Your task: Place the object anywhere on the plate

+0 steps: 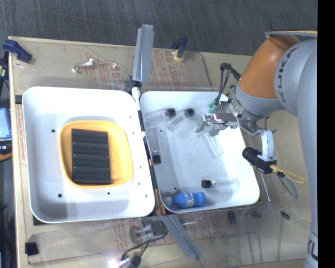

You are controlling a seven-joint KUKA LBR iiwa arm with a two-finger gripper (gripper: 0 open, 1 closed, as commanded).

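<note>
Task object looks like one of the clear plastic vials in the right bin [243, 175]; the likeliest target is the clear vial [214, 146] lying just below the gripper [207, 126], near the bin's middle-right, tilted on its side, flat on the floor. Can't tell if the gripper touches it: it sits right at or over the vial's upper end, and clear plastic on white kills the contrast. Whether the gripper is spread or closed, and whether it has anything, can't be read from this slant. Other candidates in the same bin: two black-capped clear vials [177, 116] near the top-left corner, another capped vial [218, 183] near the bottom, and a blue bottle [188, 199] against the bottom wall. All lie on their sides, loose, scattered apart. The yellow plate [120, 149] sits in the middle of the left bin [39, 110] with a dark ribbed block [91, 156] covering most of its centre, so free landing area is mainly the yellow rim. My read: this is the pick stage, nothing transferred yet. Risk: a vial lying loose can roll away from a closing grip.
</note>
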